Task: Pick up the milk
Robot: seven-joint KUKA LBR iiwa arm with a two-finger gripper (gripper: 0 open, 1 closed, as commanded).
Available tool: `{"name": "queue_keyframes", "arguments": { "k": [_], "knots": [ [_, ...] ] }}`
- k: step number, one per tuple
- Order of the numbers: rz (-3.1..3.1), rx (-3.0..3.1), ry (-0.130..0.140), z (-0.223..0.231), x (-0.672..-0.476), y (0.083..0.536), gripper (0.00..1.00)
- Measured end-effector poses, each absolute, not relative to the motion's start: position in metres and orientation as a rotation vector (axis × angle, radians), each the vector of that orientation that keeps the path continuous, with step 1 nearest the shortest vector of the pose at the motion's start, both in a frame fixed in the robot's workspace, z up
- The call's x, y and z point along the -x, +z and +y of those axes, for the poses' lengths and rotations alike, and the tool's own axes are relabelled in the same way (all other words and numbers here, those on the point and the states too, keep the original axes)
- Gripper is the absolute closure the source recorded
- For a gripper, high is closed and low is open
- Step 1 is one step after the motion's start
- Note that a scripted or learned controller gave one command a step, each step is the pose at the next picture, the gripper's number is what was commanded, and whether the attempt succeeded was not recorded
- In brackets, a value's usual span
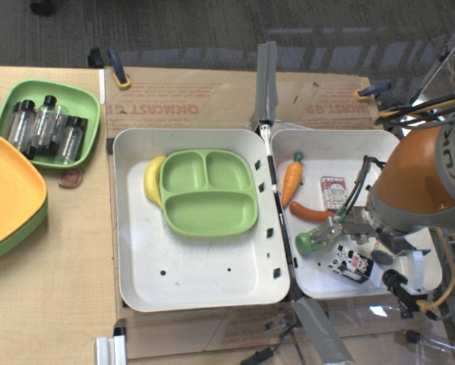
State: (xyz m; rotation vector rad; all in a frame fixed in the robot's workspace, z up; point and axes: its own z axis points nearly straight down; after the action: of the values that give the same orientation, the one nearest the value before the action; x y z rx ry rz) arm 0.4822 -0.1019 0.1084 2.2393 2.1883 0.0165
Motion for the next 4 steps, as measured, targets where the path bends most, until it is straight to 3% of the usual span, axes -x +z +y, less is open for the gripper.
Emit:
{"name": "queue_keyframes", "arguments": {
  "k": [1,2,3,4],
  "knots": [
    [2.170,-2.242,0.029,-0.096,-0.486,0.104,0.00],
    [2.471,-1.940,-0.001,-0.102,-0.477,0.103,0.00],
    [2.358,-2.076,-0.004,-0.084,-0.571,0.191,0.00],
    [2.320,-2.102,0.008,-0.111,-0.583,0.098,0.00]
  ]
}}
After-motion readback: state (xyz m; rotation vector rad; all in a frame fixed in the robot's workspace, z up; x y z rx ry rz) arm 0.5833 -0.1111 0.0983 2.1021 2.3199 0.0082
